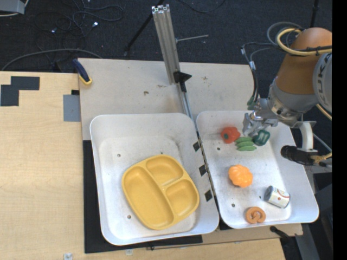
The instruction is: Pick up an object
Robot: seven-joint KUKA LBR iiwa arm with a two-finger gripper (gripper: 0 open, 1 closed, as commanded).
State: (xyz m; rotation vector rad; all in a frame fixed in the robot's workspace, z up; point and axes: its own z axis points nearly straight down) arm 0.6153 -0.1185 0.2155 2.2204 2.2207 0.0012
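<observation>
Gripper point(255, 130) hangs low in the right bin point(303, 213) beside a green toy point(245, 144); whether spread or pinching, I cannot tell.

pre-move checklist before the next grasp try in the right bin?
1. End effector over the right bin: ok.
2. Green piece just below it, beside the red item: crowding, not ok.
3. Object held between fingers: cannot tell.
4. Orange item, white can and ring lie apart from the arm: ok.
5. Yellow tray sits in the left bin, out of the path: ok.
</observation>
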